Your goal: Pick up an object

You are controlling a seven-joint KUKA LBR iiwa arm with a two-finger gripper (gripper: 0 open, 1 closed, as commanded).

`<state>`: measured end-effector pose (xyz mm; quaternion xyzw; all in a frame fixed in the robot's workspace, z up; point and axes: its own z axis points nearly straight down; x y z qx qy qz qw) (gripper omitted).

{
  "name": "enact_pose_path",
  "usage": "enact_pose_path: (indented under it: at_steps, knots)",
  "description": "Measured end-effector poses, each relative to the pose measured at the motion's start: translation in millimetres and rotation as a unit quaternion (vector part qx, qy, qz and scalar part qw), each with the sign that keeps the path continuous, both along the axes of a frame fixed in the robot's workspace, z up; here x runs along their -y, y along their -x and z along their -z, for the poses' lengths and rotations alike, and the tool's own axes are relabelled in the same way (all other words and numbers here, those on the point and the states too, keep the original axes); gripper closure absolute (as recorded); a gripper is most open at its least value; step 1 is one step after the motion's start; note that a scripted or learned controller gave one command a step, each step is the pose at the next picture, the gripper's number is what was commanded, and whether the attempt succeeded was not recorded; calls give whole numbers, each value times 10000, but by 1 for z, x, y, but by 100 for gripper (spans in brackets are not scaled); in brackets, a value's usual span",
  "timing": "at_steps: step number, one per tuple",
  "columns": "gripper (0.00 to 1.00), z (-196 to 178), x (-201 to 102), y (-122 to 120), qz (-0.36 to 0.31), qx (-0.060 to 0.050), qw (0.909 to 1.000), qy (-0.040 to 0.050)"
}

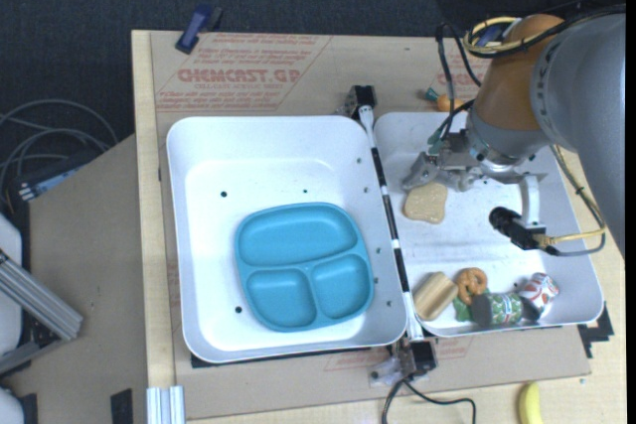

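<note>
While the arm (537, 84) is reaching over the right bin (586, 258), its gripper (429, 176) is hanging just above a tan slice of bread (426, 205); whether it is grasping cannot be told. A blue divided tray (301, 264) is lying in the left bin (199, 164).

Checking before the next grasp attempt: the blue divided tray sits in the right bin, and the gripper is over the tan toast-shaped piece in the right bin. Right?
Not quite. The camera view shows the blue divided tray in the left bin. The gripper is indeed over the tan toast-shaped piece in the right bin.
</note>
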<state>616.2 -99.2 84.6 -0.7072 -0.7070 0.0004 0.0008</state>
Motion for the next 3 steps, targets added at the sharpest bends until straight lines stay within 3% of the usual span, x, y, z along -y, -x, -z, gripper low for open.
enact_pose_path:
  at_steps: [1,2,3]
  knots:
    - [0,0,1,15,0,1,10000,1]
    - [0,0,-6,6,-4,16,10000,4]
    - [100,-10,-6,5,-4,24,10000,6]
